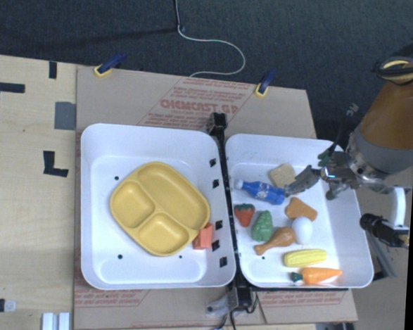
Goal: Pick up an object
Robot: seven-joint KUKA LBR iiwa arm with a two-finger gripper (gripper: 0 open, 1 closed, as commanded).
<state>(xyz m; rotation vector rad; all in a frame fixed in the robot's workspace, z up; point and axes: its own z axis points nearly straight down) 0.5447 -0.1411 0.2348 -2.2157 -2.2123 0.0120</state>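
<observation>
The right bin [349,241] holds several toy foods. Among them are a blue bottle [261,191], a beige bread piece [282,174], an orange wedge [301,208] and a white egg [302,228]. There are also a red strawberry [243,214], a green vegetable [262,225], a drumstick [275,240], a corn cob [304,257] and a carrot [317,276]. My gripper [315,189] hangs over the bin's upper right, just above the orange wedge. It is open, one dark finger [302,181] pointing toward the bread, with nothing between the fingers.
The left bin [97,160] holds a yellow divided plate [160,207] and a small orange block [203,237] at its right wall. The grey and orange arm [389,131] comes in from the right. Black clips [218,122] join the bins at the middle.
</observation>
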